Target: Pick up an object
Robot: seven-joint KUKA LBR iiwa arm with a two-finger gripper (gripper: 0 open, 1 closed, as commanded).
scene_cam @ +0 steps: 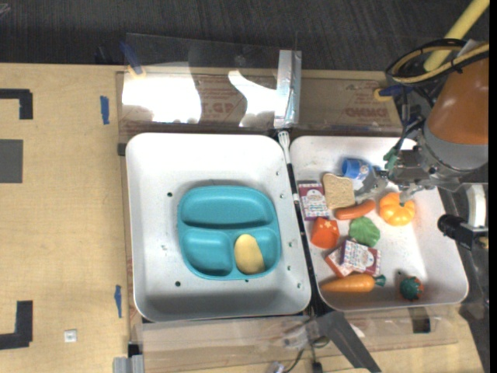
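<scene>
Right of centre, gripper (390, 179), jaw state unclear, above orange pepper (396, 210): probably light, stiff, slick; grasp across its middle.

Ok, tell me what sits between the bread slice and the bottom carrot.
In the camera view, between the bread slice and the bottom carrot: a red pepper and a small carton.

A teal tray (225, 216) holds a yellow potato (248, 253); right of frame, an orange carrot (348, 284) and green broccoli (364, 231).
</scene>
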